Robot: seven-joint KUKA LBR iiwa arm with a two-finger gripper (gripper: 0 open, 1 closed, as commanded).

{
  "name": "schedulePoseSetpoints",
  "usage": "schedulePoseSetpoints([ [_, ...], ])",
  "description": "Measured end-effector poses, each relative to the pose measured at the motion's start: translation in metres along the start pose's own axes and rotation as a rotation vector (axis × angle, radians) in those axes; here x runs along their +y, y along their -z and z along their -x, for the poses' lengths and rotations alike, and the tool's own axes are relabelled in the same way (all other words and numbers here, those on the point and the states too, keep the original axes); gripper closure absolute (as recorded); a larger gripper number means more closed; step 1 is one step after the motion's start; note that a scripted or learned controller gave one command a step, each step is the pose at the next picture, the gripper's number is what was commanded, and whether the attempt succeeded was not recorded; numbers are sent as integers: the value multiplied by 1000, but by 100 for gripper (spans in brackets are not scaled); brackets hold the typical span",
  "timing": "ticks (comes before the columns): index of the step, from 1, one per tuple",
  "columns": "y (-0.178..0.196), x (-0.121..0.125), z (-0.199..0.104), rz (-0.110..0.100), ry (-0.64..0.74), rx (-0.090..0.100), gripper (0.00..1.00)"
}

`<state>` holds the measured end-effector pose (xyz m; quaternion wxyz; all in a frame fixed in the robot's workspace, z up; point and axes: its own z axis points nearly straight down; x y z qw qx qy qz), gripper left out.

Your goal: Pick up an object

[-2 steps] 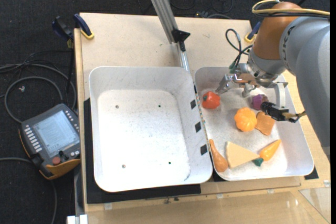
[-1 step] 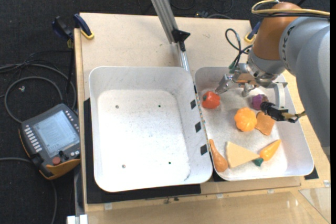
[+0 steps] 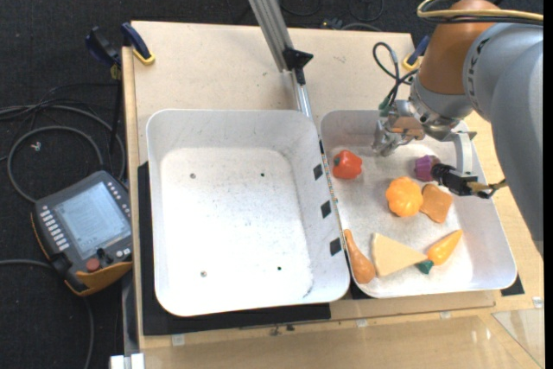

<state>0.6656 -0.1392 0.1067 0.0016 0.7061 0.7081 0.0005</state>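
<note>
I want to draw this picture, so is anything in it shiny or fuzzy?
In the camera view, the smooth white left bin gleams softly under even light; the small red round toy and the yellow lumpy toy cast only faint shadows; the robot's metal hand looks a little blurry, and the big grey arm looks soft-edged.

Arm (image 3: 510, 65): thick grey casing, smooth and rounded. Orange band (image 3: 454, 47) above the wrist. Yellow cable loops over the top; thin black cables curl beside the band. Gripper (image 3: 390, 136): small, metallic grey, detail too blurred to read, possibly bare metal.
</note>
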Motion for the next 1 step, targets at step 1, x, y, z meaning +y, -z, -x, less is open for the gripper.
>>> schedulePoseSetpoints([
  [1,47,10,-1,5,1,0,100],
])
